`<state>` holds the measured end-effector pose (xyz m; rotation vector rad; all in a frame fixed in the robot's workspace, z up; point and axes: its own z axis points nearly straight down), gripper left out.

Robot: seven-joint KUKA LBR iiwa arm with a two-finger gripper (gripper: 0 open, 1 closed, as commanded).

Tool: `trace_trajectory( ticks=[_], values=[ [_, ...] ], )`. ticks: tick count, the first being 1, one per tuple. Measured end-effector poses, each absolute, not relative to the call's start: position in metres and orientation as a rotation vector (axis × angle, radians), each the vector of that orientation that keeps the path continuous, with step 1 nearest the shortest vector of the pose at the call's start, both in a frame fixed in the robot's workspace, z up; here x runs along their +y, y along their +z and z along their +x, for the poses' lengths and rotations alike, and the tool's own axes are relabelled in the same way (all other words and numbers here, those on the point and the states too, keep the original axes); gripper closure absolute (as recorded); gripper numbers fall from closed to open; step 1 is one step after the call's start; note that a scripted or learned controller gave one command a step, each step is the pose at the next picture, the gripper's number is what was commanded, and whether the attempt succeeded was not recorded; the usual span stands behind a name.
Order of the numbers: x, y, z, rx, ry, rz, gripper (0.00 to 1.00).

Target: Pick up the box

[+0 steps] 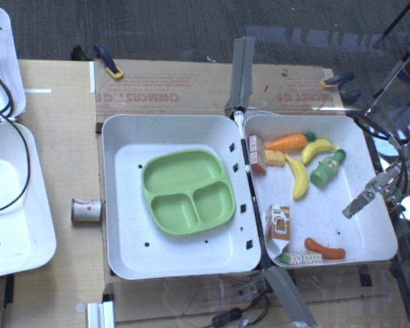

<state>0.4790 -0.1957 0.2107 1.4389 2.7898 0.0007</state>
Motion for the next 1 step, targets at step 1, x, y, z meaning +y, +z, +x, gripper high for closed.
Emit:
trace_trajectory(
  ticks=[1],
  values=[
    [-0.161,0.0914,0.478,2.918,0.001,1.161,0.0]
  ],
)
